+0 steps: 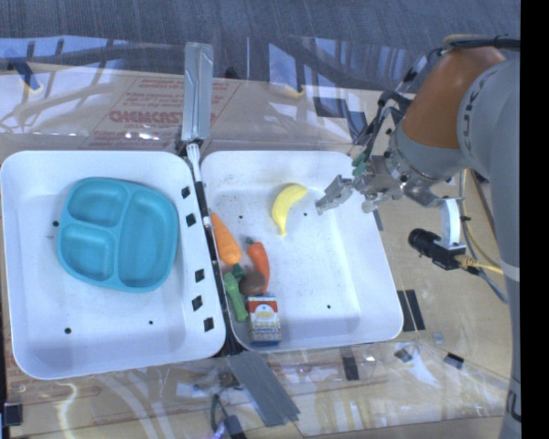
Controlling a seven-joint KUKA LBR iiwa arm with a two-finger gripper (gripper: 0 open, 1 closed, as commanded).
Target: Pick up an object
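Observation:
A yellow banana [286,206] lies in the upper middle of the right bin [348,282]. Along that bin's left wall sit an orange carrot [225,239], a second orange piece [259,261], a green vegetable [234,296], a brown lump [252,284] and a small orange-and-white box [264,318]. My gripper [348,195] hangs over the bin's upper right edge, to the right of the banana and apart from it. Its fingers stand open with nothing between them.
The left bin [37,309] holds a blue divided plate [119,232]. A row of black clips [201,263] lines the divider between the bins. The arm's grey body and orange band [448,99] reach in from the right, with cables beside it.

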